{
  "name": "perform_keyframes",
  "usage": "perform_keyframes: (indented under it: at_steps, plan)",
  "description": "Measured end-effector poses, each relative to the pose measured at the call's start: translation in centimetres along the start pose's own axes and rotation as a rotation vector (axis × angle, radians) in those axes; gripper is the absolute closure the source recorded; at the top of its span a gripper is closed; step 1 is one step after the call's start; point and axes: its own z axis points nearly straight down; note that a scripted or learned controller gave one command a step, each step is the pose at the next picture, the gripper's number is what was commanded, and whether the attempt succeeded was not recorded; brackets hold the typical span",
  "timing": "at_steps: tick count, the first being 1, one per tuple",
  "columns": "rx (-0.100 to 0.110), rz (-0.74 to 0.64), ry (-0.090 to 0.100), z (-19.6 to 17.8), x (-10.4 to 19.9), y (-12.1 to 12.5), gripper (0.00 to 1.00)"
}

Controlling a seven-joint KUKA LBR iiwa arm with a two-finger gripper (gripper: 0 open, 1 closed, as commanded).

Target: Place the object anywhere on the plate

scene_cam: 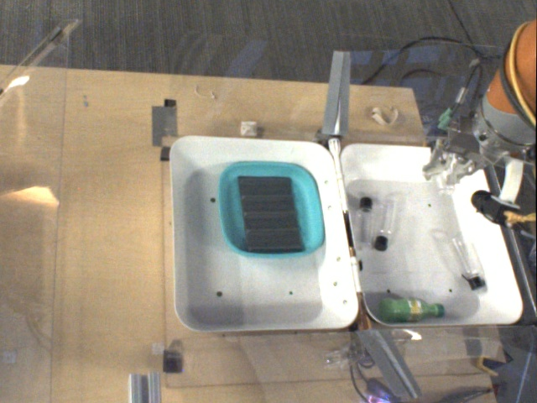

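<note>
Your teal plate point(312, 217) sits in the left bin point(193, 250), a dark ridged block point(270, 214) on it. The green bottle point(408, 310) (lying flat) rests along the right bin's point(503, 305) near edge. The hand point(447, 164) hovers at that bin's far right corner.

Grey arm point(503, 124) low at right edge

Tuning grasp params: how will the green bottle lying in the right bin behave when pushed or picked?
The green bottle lies on its side against the right bin's near wall, so a sideways push would probably roll it. Its round, glossy-looking body may slip in a light pinch. It looks small, so likely light; whether it holds liquid cannot be told.
</note>
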Motion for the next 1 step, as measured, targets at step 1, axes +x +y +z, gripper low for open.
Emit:
perform_keyframes:
  at_steps: [1]
  plan:
    - [0.000,0.000,0.000,-0.01,0.00,0.00,0.00]
